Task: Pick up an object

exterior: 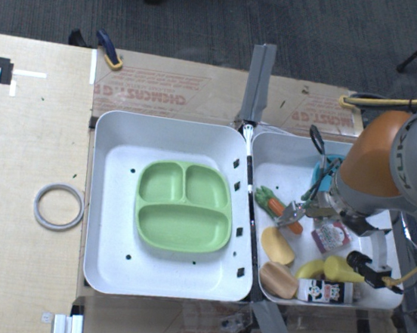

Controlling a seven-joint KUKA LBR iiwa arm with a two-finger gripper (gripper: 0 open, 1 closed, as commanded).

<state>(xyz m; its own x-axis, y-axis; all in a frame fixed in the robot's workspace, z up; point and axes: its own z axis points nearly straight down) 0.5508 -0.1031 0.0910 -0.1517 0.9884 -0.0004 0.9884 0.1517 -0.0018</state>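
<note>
The right bin holds several small objects. An orange toy carrot with a green top lies near its left wall. My gripper reaches in from the right and sits low just right of the carrot, over a small orange piece. I cannot tell whether it touches either one. Below it lie a yellow oval piece and a tan bread-like piece. A clear packet is under the wrist.
A yellow item and a black-and-white carton lie along the right bin's front wall, and a teal object sits behind the arm. The left bin holds a green divided plate. A grey ring lies on the bench.
</note>
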